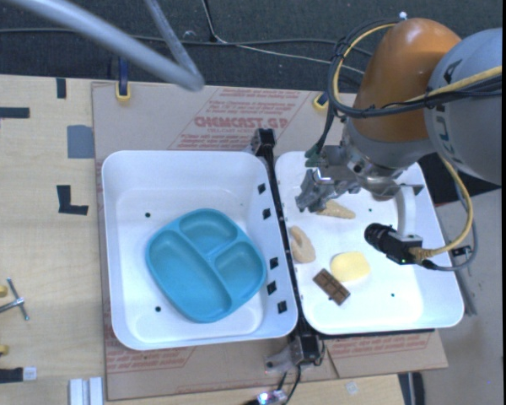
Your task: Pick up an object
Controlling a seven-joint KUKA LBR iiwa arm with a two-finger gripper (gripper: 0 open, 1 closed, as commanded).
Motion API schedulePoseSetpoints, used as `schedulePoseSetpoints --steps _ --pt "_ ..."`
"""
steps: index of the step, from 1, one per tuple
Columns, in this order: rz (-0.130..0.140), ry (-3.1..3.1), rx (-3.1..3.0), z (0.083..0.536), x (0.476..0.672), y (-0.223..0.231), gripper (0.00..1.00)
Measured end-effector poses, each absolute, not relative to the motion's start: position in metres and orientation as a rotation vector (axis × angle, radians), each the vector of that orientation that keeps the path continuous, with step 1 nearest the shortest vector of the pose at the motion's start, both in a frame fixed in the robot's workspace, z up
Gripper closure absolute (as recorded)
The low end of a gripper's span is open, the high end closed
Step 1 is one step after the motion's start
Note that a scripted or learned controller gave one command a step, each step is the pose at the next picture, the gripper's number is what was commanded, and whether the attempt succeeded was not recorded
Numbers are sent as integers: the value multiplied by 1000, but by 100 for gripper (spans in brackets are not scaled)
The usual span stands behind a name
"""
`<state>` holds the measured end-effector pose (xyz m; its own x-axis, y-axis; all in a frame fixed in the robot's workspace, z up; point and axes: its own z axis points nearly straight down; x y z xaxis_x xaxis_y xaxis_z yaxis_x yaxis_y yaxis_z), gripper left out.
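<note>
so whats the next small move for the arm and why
Probably a short drop straight down. The gripper sits in the right bin, at the near end of a pale, carrot-shaped piece, with nothing visibly held. The other bits, a tan piece, a yellow lump and a brown block, lie farther off.

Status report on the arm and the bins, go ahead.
Gripper low in right bin, beside pale food piece. Nothing seen held. Yellow piece, brown piece close by.
</note>
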<state>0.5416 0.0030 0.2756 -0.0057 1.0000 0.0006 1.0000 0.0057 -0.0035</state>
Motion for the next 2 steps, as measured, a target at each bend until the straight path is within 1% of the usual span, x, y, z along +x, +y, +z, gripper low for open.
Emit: schedulePoseSetpoints --steps 1,2 --pt "4 -2223 -2218 252 524 44 100" --pt "4 -2225 -2215 246 510 88 100"
